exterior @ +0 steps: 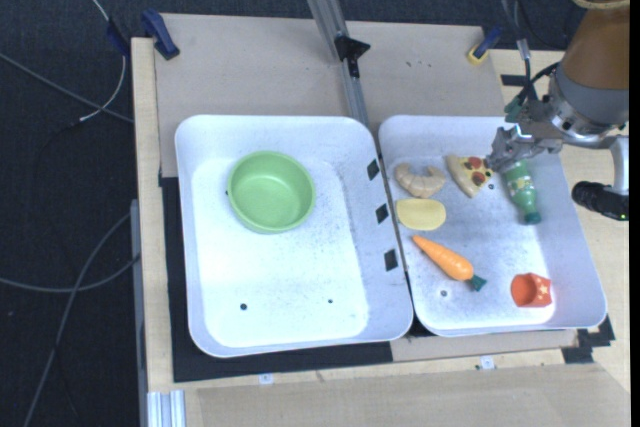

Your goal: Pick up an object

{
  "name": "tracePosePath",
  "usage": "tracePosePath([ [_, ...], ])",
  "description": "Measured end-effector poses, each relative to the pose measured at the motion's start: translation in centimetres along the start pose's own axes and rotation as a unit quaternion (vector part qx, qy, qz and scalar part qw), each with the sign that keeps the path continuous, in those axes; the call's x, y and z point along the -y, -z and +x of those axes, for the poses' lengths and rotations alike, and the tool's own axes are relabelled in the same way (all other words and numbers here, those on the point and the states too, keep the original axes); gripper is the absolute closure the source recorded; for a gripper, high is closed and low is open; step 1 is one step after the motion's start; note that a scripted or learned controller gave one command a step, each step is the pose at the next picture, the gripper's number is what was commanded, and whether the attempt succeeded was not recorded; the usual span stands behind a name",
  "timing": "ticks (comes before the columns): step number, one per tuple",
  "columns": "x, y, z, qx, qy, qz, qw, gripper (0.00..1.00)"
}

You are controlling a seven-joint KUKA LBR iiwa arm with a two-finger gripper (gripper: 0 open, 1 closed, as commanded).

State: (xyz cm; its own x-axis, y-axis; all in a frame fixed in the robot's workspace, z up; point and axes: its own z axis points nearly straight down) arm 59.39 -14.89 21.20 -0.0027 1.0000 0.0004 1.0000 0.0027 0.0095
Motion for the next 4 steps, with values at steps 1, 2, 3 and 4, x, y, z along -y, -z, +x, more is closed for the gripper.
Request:
tracePosePath([
  [1, -0.2, 4.7, -0.1, 0.0, 0.0, 0.001, 1.0, 1.0],
  [2, -0.1, 4.0, 6.1, -0.003, 0.002, 0.009, 1.0, 1.0],
  [3, 1.1, 2.8, 11.8, -0.003, 0.002, 0.01, 0.9999, 1.0],
  [4, 1.8, 1.7, 17.5, -0.003, 0.002, 0.011, 0.9999, 1.0],
])
